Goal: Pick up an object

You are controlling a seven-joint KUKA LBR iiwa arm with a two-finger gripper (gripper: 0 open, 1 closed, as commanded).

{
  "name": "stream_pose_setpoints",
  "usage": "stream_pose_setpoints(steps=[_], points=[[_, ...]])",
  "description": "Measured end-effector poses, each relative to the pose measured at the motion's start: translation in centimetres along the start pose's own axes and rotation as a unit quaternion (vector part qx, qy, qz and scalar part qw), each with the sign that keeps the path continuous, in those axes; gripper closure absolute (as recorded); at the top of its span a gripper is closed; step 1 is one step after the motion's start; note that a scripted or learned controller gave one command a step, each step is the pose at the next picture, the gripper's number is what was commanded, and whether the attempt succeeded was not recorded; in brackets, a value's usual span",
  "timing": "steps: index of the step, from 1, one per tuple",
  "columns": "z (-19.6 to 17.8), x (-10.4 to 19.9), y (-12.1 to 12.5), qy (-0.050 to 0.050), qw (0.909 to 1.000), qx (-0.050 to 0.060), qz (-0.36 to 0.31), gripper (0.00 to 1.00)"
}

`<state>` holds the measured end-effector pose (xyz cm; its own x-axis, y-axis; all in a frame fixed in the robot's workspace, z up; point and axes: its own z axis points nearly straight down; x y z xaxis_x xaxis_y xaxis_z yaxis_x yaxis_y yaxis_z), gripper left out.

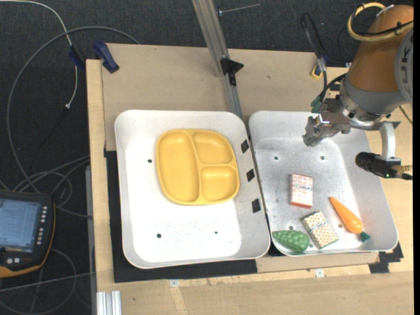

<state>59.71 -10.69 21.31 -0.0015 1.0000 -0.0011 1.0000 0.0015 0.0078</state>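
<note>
- A handheld control pendant (23, 231) with a lit screen lies on the dark floor at the far left, with thin cables (39, 110) trailing above it
- A blue clamp (105, 56) grips the back left corner of the wooden bench (164, 71)
- The left bin (138, 235) holds a yellow divided plate (197, 165) with three compartments, lying flat in the bin's upper middle part; the compartments hold nothing
- A slanted metal pole (213, 31) comes down from the top edge to the seam between the two bins
- The right bin (275, 133) holds four small things, all in its near half
- A green rounded toy (291, 241) lies against the bin's near edge, at the left of the group
- A small red and white box (302, 190) lies flat near the bin's middle, apart from the rest
- A patterned box (320, 229) lies tilted just right of the green toy, very close to it
- An orange carrot (346, 216) with a green tip lies at a slant near the bin's right wall
- The gripper (315, 133) hangs over the far part of the right bin, well apart from all four things, with nothing seen between its tips; whether its jaws are apart or together I cannot tell
- The grey arm with its orange band (377, 44) rises behind it at the right
</note>
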Motion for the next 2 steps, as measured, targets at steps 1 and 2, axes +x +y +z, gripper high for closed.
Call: stream_pose_setpoints(steps=[1, 2], points=[[-1.5, 5.4, 0.0, 0.002, 1.0000, 0.002, -0.003, 1.00], [-1.7, 10.7, -1.4, 0.003, 1.0000, 0.005, -0.003, 1.00]])
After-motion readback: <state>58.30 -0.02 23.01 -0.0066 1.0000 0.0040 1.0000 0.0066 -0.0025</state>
